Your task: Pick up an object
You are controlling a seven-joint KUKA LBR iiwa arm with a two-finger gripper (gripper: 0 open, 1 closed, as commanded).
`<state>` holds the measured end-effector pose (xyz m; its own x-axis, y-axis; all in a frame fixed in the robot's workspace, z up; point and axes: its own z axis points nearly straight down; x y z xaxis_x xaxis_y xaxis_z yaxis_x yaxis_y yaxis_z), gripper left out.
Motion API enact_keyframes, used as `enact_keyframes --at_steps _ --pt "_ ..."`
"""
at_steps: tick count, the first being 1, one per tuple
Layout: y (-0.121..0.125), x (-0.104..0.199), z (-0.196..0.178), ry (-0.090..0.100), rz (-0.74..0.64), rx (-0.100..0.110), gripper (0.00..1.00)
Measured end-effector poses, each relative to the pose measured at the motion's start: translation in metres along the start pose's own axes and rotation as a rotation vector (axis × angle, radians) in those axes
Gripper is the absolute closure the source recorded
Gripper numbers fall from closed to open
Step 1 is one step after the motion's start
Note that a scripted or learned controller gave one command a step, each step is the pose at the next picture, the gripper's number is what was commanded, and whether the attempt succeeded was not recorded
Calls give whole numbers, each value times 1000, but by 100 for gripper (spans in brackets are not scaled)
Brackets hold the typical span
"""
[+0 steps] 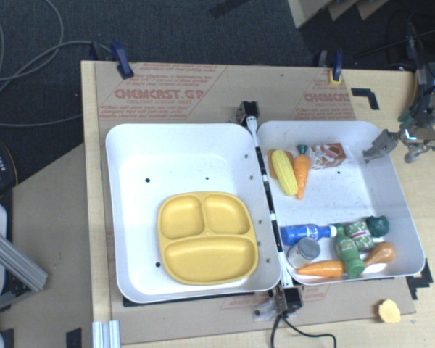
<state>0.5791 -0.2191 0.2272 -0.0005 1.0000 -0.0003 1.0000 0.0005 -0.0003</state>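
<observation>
The right bin (351, 191) holds a corn cob (284, 172) and a carrot (301, 174) side by side near its far left, with a brown packet (327, 154) just beyond them. Along its near edge lie a blue bottle (308, 233), a small can (303, 252), a green bottle (350, 249), a second carrot (320, 270) and an orange piece (381, 253). My gripper (396, 146) hangs over the bin's far right corner. It is open, nothing is between its fingers, and it is well away from all the objects.
The left bin (167, 158) carries a yellow divided plate (206, 236). A small yellow piece (388, 311) lies on the bench outside the right bin's near corner. Clamps (119, 58) stand at the board's far edge.
</observation>
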Motion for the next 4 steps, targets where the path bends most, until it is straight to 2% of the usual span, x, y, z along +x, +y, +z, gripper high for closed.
enact_keyframes --at_steps 1,2,3,4 --pt "59 56 57 1 -7 -2 0" --pt "86 102 122 -4 1 -18 0" --pt "89 101 109 -12 -3 -26 100" --pt "60 163 37 3 -7 -8 100"
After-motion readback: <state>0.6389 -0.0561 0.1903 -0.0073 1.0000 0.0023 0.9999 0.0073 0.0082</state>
